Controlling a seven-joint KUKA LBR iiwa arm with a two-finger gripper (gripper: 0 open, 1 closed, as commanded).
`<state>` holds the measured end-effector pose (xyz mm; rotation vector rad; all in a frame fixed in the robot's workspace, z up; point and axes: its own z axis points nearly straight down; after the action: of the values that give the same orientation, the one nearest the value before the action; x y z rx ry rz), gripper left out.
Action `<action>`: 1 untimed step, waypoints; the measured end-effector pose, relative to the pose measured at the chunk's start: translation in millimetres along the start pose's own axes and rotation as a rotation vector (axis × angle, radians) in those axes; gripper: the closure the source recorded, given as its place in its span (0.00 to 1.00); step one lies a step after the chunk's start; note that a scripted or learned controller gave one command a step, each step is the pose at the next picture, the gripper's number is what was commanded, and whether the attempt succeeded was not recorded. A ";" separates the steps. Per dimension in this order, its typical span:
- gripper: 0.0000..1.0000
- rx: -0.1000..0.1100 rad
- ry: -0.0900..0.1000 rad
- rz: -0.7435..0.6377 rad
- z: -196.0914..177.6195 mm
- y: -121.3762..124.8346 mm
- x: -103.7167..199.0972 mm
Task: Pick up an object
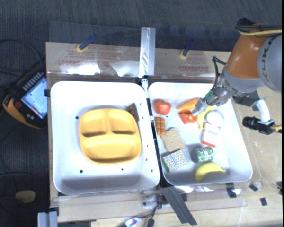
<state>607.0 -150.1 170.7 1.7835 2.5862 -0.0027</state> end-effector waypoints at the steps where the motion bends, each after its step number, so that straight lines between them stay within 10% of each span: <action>1: 0.00 0.000 0.000 0.000 0.1 0.0 0.0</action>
<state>606.9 -150.1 170.6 1.7836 2.5864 -0.0024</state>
